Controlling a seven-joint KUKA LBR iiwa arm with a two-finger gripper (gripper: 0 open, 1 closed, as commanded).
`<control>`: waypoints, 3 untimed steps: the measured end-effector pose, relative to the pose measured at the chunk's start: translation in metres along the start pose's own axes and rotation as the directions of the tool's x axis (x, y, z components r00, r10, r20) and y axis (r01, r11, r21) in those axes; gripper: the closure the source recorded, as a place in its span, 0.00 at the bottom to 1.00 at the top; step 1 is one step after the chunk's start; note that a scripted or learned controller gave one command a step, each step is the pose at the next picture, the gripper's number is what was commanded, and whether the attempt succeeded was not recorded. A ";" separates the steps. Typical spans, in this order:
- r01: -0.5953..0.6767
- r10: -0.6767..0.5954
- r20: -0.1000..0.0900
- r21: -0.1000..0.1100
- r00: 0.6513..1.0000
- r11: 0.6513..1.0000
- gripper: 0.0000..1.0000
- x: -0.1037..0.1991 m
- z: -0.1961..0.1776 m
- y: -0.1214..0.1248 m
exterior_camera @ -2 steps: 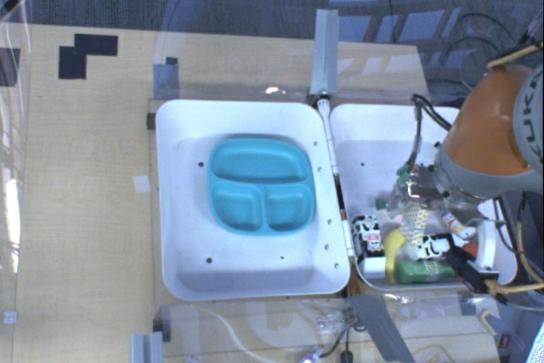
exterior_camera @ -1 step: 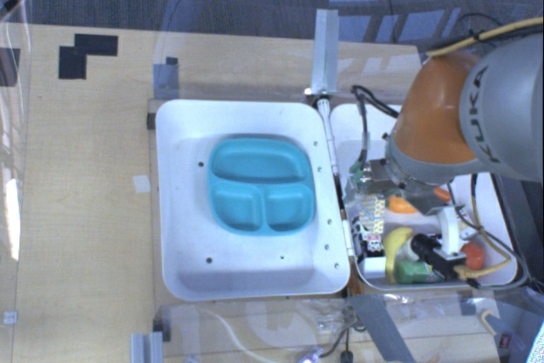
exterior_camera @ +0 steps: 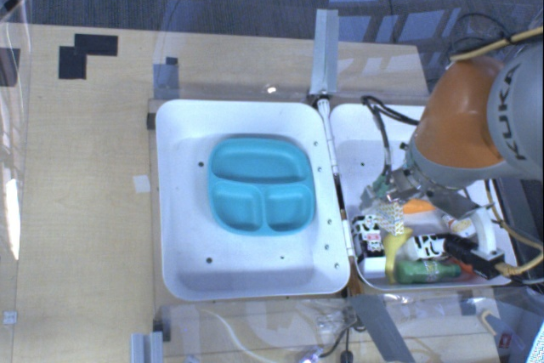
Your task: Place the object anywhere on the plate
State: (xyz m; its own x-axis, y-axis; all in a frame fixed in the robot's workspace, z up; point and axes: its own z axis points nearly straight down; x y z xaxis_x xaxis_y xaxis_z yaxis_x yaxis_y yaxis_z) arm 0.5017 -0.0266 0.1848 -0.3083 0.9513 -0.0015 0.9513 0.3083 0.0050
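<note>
A blue plate [exterior_camera: 259,183] with three compartments lies in the middle of the left white bin [exterior_camera: 183,268]. The right bin [exterior_camera: 357,136] holds a heap of small objects at its near end: a black-and-white patterned piece [exterior_camera: 366,234], a curved yellow piece [exterior_camera: 396,251], a green bottle [exterior_camera: 425,270] lying flat and an orange piece [exterior_camera: 418,206]. My gripper [exterior_camera: 388,204] hangs low over this heap, just above the yellow and patterned pieces. The arm's wrist covers the view of what lies right under it.
A raised divider [exterior_camera: 333,183] separates the two bins. The grey and orange arm [exterior_camera: 463,127] covers the right bin's right half. Cables [exterior_camera: 378,119] run along the arm. Wooden bench [exterior_camera: 85,183] surrounds the bins.
</note>
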 end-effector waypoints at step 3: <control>-0.166 0.166 -0.001 0.002 0.986 0.986 1.00 0.104 0.000 0.059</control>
State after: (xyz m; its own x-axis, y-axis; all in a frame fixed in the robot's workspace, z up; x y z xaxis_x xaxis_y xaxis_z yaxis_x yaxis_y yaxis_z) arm 0.5263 0.0904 0.1844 -0.1460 0.9893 0.0002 0.9893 0.1460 0.0033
